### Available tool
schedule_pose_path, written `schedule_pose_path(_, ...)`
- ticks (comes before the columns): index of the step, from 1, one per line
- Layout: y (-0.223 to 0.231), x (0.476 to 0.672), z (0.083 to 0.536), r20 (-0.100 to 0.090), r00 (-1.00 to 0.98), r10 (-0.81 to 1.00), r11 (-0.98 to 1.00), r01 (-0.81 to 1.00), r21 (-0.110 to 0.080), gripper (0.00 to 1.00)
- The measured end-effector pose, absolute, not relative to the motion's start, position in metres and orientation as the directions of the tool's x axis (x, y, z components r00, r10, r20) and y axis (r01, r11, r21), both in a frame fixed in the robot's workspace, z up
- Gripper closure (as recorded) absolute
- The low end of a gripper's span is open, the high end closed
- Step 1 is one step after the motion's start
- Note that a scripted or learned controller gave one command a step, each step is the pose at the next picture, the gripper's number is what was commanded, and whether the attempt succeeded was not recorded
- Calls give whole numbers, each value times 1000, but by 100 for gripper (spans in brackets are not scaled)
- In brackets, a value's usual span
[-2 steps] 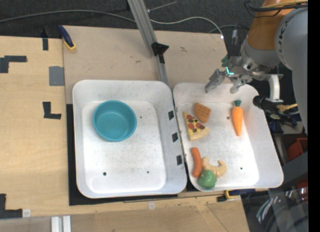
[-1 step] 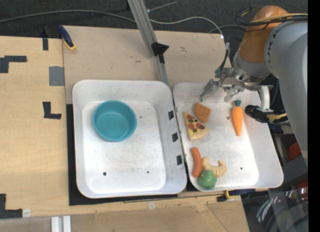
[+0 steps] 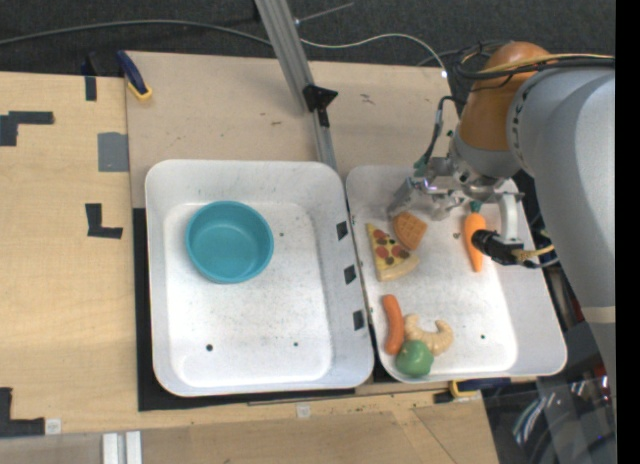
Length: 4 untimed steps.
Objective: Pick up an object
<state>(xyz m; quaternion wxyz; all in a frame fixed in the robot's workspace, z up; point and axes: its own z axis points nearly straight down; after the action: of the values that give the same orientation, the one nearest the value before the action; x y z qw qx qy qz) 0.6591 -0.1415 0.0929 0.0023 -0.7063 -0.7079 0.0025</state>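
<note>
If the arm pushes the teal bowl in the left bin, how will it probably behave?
The teal bowl sits upright on its base, so it would probably slide, not roll. It looks like thin plastic, likely light. Its round, smooth wall may slip from a pinch; the rim seems easier.

Gripper (image 3: 432,190) low over right bin (image 3: 520,347), toy food inside, teal bowl (image 3: 230,241) in left bin (image 3: 170,252)

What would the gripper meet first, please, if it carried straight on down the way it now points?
Probably the tan waffle-like toy, which lies just below the gripper in the right bin. The pizza slice sits beside it. Depth is hard to judge from this slanted view.
</note>
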Motion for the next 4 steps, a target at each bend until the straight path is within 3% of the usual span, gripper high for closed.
schedule_pose_path(1, -141, 661, 107, -1, -4, 1000, 4, 1000, -2, 100)
schedule_pose_path(4, -137, 668, 277, -1, -2, 1000, 2, 1000, 5, 100)
